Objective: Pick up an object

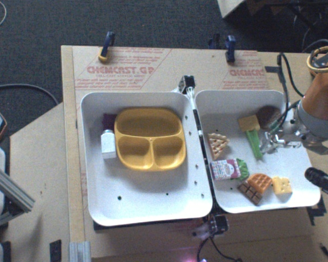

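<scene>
My gripper (pixel 270 144) hangs low over the right bin (pixel 229 103), near its right side. It is just to the right of a long green stick (pixel 254 144), close to its lower end. A tan block (pixel 249 123) lies at the stick's upper end, and a dark brown round piece (pixel 268 114) sits behind the gripper. Toward the front of the bin lie a pink carton (pixel 224 169) with a green leafy piece (pixel 242 168), a waffle (pixel 260 182), a chocolate bar (pixel 250 193) and a yellow cheese wedge (pixel 282 186). A lattice wedge (pixel 217 144) lies at the left.
The left bin (pixel 93 190) holds a yellow divided plate (pixel 150 138), a small white bottle (pixel 108 144) and a dark purple object (pixel 109 119). The arm's grey body and orange band (pixel 320 94) cover the right bin's right edge. Cables run behind it.
</scene>
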Controlling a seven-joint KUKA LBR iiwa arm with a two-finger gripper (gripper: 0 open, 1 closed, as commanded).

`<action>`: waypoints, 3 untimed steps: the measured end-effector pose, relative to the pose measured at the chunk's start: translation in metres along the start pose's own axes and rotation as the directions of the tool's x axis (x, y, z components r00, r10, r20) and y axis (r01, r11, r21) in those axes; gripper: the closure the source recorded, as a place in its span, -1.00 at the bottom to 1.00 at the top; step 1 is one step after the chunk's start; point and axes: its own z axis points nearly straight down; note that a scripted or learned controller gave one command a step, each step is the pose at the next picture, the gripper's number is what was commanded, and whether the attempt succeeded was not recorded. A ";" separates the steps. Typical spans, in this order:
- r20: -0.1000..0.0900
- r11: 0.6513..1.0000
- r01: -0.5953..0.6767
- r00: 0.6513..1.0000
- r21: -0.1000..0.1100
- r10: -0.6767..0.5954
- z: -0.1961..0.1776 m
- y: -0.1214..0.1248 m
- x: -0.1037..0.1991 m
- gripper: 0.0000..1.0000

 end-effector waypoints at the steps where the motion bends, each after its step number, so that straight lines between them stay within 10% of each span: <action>1: 0.000 1.000 0.000 1.000 -0.001 0.000 -0.045 0.002 0.000 1.00; 3: -0.002 1.000 0.002 1.000 0.003 -0.002 -0.041 0.035 0.081 1.00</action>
